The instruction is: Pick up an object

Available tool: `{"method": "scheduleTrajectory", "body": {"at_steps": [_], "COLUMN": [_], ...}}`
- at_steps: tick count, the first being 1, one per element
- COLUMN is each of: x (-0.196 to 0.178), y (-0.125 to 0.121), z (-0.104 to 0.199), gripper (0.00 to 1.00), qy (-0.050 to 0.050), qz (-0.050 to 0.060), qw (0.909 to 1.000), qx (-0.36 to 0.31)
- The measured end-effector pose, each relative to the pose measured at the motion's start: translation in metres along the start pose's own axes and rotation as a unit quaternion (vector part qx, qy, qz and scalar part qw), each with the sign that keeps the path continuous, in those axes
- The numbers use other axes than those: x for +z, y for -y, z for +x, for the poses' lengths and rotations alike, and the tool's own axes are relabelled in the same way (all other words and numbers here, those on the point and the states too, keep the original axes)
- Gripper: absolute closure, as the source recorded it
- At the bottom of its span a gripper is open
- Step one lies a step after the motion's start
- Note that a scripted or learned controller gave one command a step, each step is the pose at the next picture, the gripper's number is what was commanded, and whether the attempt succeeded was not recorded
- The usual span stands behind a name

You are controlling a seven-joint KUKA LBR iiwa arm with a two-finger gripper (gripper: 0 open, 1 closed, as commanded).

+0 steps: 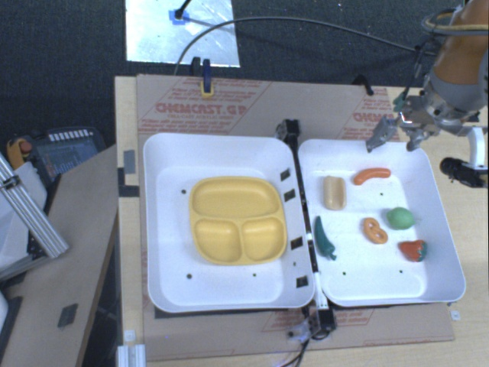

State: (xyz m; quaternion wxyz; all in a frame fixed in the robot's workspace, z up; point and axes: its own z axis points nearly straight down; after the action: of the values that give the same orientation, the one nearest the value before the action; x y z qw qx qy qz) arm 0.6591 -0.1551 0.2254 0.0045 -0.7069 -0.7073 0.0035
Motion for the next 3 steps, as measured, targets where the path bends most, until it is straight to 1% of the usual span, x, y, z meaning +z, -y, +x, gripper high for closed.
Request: {"method": "scheduleTrajectory", "body": {"at_steps": [1, 2, 3], "x": [-0.009, 0.033, 0.082], "y": [-0.002, -0.006, -0.003], "z": [0.001, 0.001, -0.008], "gripper": [0.00, 0.00, 0.00], "qy": [0.001, 0.001, 0.001], "qz": [-0.006, -0.006, -0.005], "qw": [1.0000, 1.0000, 1.0000], "qx": [-0.001, -0.002, 0.000]}}
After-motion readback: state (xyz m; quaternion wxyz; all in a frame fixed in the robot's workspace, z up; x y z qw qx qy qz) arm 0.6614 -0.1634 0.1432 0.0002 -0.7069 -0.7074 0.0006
